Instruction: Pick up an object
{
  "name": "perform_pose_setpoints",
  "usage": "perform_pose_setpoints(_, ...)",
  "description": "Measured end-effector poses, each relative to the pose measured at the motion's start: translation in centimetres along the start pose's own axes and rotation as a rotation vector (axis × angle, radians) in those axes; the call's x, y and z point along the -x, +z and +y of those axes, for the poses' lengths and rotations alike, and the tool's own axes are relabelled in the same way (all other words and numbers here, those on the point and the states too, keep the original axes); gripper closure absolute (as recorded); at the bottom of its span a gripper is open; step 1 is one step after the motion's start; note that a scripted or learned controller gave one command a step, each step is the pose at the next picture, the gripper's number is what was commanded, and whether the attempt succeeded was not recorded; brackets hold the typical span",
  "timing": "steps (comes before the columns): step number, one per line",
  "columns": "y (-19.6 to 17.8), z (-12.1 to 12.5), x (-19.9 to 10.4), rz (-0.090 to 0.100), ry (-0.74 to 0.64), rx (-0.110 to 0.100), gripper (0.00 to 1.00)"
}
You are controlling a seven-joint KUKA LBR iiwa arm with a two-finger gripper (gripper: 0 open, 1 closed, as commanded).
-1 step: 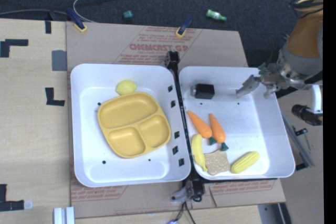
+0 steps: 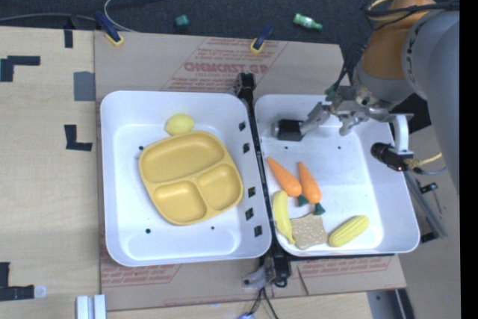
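Observation:
My gripper point(image 2: 323, 126) hangs over the far part of the right bin point(image 2: 388, 198), with its fingers spread and nothing between them. A small dark block point(image 2: 287, 130) sits at the tip of the left finger; I cannot tell whether it belongs to the finger. Nearer the front of this bin lie two orange carrots point(image 2: 282, 175) point(image 2: 310, 184), a yellow banana point(image 2: 281, 214), a tan cracker point(image 2: 308, 231) and a yellow corn cob point(image 2: 348, 230). The gripper is well behind all of them.
The left bin point(image 2: 119, 183) holds a yellow divided plate point(image 2: 190, 177) and a small yellow lemon point(image 2: 179, 123) behind it. A black divider with clips point(image 2: 252, 160) separates the bins. The arm point(image 2: 396, 48) comes in from the upper right.

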State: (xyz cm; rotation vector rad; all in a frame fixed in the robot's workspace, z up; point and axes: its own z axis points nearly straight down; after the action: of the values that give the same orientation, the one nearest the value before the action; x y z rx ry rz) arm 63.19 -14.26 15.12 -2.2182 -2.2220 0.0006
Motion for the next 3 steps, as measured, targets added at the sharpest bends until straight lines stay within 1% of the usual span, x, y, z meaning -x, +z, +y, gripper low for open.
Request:
perform_pose_setpoints(1,6.5,-4.1,-2.3,-0.001,0.001,0.002,0.0)
perform_pose_setpoints(2,6.6,3.2,-4.7,-0.002,-0.001,0.003,0.0)
perform_pose_setpoints(3,6.6,3.7,-4.6,-0.003,0.0,0.002,0.0)
